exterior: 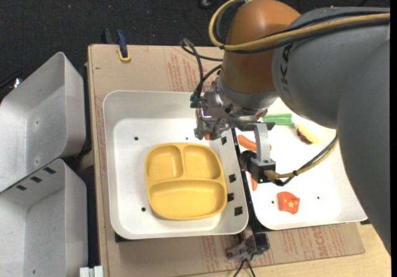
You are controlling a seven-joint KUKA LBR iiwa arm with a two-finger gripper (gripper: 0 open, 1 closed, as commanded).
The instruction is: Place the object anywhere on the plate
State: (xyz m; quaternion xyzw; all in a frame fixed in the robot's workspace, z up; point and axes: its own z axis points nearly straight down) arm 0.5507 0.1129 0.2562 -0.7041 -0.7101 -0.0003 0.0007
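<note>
**Yellow plate bare, nothing placed on it**

Yellow and split into three compartments, the plate (pixel 185 181) lies in the left bin (pixel 118 145) at the centre of the frame, and we see nothing on it. By that we judge the task not done.

The candidate things lie in the right bin (pixel 322 207), right of centre: a red piece (pixel 288 202) towards the lower right, an orange carrot-like piece (pixel 247 142) near the wall between the bins, a green piece (pixel 278 119) above it partly under the arm, and a small yellow-and-brown piece (pixel 306 135) further right. We cannot say which one the task means.

The arm (pixel 335 65) fills the upper right, and its end effector (pixel 211 126) hangs above the upper right corner of the left bin, just above the plate's far edge. It is dark and tangled with cables, so we cannot tell how it stands or whether it carries anything. We see no object in it.

What is left, as we read it: getting hold of an object, bringing it over the plate and setting it down on any compartment.
</note>
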